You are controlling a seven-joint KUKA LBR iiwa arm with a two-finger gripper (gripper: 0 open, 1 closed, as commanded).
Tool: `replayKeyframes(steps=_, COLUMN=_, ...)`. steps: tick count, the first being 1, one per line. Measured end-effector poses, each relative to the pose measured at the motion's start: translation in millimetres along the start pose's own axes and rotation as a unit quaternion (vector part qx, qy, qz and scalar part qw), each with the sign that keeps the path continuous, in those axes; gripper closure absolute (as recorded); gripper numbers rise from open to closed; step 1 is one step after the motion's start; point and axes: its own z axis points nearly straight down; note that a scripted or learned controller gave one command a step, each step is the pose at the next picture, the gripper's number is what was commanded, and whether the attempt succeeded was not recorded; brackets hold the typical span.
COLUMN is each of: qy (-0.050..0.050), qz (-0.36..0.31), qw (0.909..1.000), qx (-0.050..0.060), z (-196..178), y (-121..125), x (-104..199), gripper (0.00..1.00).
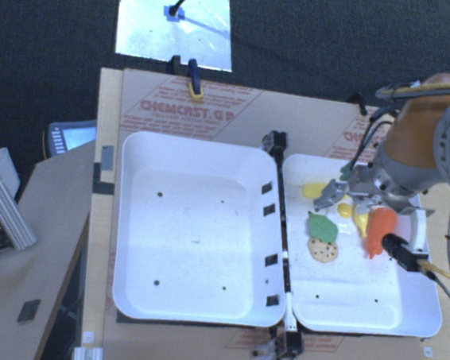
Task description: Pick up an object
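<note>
I see the gripper [344, 189] low in the right bin [371, 310], just above the green piece [322, 226]; orange carrot [377, 229] beside, cookie [323, 250] below. Jaws' state: cannot tell. Nothing visibly lifted; I judge grasp and lift remain.

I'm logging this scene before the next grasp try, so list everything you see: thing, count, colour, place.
Bins: 2, white; left bin and right bin side by side on the bench.
Green piece: 1, green, right bin, above the cookie.
Cookie: 1, tan with dark spots, right bin, near its middle.
Carrot: 1, orange, right bin, right of the cookie.
Yellow pieces: at least 2, yellow, right bin's far part, partly hidden by the arm.
Board: 1, brown with red print, under the bins.
Shiny sheet: 1, silvery, beyond the board.
Arm: 1, grey with orange band, over the right bin.
Gripper: 1, grey, low over the yellow pieces.
</note>
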Motion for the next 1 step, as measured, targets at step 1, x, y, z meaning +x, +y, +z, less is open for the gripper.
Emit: replayKeyframes(steps=1, qy=0.000, qz=0.000, qw=1.0000, qx=0.000, z=-14.7, y=-35.1, x=28.2, gripper=0.00)
